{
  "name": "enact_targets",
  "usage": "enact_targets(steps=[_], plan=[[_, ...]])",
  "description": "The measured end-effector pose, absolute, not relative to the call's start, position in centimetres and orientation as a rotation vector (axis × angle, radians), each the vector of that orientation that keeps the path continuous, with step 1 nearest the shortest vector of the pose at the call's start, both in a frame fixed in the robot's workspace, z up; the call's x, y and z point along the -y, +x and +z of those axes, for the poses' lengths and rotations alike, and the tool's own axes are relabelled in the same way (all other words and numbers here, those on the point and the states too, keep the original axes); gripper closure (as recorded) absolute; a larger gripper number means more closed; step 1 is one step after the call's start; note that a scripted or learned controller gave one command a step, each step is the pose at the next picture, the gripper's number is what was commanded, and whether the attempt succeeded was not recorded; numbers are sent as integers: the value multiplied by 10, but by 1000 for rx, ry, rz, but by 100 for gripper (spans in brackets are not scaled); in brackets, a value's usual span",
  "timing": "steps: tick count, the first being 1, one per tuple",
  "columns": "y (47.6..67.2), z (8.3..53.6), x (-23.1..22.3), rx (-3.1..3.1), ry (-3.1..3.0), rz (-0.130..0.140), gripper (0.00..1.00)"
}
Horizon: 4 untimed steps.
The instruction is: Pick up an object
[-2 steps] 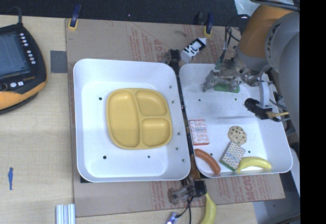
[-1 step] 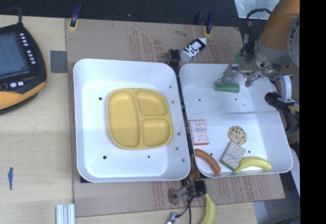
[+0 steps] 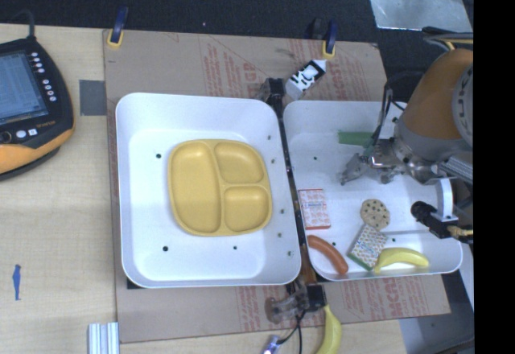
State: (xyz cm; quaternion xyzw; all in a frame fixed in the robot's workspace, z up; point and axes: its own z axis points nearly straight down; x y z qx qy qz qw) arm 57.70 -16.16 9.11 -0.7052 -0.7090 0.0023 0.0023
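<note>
At far left, a teach pendant (image 3: 28,107) with a lit screen, lying on the wooden bench (image 3: 56,248). Left of centre, the left white bin (image 3: 137,199), holding a yellow divided tray (image 3: 219,186) flat in its middle. Just right of the seam between the bins, inside the right white bin (image 3: 322,127), a small red-and-white packet (image 3: 313,208) lying flat, and below it a sausage (image 3: 328,254) slanting toward the lower edge. Further right, a round cookie (image 3: 374,212), touching or nearly touching a speckled cracker (image 3: 368,245) below it, with a banana (image 3: 401,260) beside the cracker along the bin's lower right rim. Near the upper middle of the right bin, a green strip (image 3: 354,137). Below that, the gripper (image 3: 354,170), low over bare bin floor, fingers spread apart with nothing between them, pointing left, well apart from cookie and packet. At right edge, the grey and orange arm (image 3: 438,115). Below the bins, a second banana (image 3: 330,332) on the cardboard.
</note>
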Motion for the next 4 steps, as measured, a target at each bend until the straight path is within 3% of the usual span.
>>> enact_targets(steps=[1,2,3,4], plan=[[497,129,172,2226,-2213,5,0],[525,91,155,2228,-2212,5,0],[578,92,212,2223,-2217,3,0],[522,91,167,2225,-2213,5,0]])
